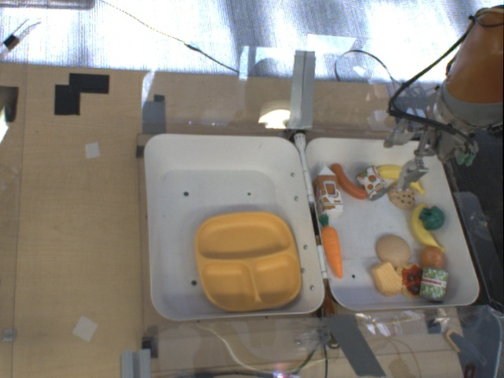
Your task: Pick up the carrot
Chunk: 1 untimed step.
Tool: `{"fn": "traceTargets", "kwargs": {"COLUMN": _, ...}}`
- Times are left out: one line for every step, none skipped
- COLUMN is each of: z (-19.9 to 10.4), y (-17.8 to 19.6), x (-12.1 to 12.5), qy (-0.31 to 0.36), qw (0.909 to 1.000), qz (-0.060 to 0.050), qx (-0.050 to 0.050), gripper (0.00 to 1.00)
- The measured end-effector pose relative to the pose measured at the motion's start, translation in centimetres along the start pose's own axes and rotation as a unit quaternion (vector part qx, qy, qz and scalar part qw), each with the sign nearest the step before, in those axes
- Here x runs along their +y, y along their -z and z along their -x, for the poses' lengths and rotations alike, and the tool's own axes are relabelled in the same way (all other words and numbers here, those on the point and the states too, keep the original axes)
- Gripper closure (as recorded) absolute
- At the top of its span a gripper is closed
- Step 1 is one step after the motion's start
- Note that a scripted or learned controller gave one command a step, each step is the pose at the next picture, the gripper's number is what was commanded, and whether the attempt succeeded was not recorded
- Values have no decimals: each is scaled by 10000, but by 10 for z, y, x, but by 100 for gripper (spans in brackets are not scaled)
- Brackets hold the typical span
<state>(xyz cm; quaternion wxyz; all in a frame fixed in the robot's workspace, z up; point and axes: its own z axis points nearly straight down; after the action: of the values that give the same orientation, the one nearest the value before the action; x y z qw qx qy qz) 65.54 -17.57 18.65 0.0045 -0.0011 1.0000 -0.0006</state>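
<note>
Carrot (332, 251) lies in the right bin (466, 288), hard against the left wall beside the divider (313, 211), long axis running up and down the bin, fat end toward the milk carton (328, 194) just above it. That is my target, and it sits well apart from where I am now. My gripper (412, 181) hovers near the top of the same bin, over the cookie (402, 198) and close to the banana (424, 227) and the little red-and-white box (371, 183); whether my fingers are spread or closed I cannot tell from this angle.

For a clean pick, I judge I should cross toward the left wall, turn the wrist so the fingers straddle the carrot across its narrow width, and come straight down near its middle. The wall is the trouble: one finger has almost no room on that side, so it could catch the rim or nudge the carrot aside. White floor on the carrot's right is open, with the bread roll (393, 250) and cheese wedge (386, 278) farther off, so the outer finger has space. The carton above crowds the fat end; the lower half looks friendlier.
</note>
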Motion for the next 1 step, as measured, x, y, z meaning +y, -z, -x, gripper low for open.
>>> {"fn": "traceTargets", "kwargs": {"z": -90, "y": -69, "x": 41, "qy": -1027, "qw": 9947, "qz": 7, "qx": 24, "gripper": 0}}
